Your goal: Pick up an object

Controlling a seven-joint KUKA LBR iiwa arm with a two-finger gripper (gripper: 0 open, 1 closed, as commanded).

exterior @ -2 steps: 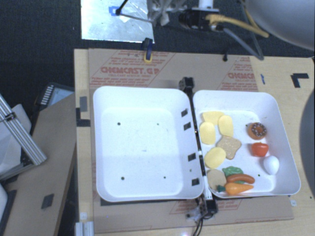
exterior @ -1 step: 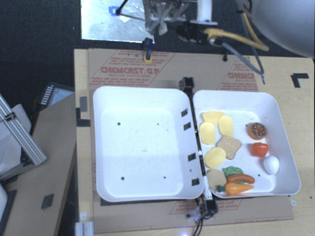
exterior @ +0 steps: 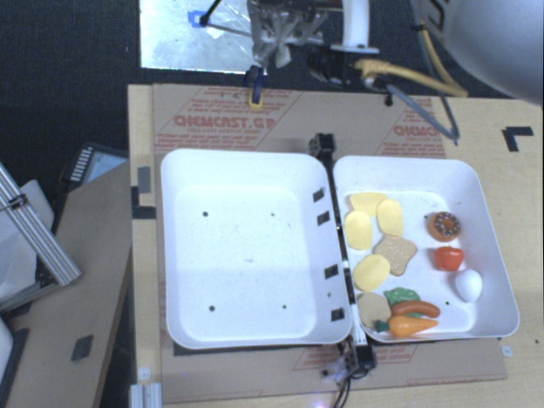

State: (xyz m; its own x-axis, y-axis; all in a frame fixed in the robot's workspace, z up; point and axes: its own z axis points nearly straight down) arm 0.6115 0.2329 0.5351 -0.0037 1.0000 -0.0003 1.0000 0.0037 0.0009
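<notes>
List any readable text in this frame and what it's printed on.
"CHEMCAST GP": red print on the brown protective sheet under the bins, upper left, reading roughly.
The same red print repeats at the sheet's upper right, too broken up to read whole.
Large dark letters on the arm's grey housing, top right: cut off by the frame edge, not readable.
Nothing legible on the bins or the toy food.
</notes>
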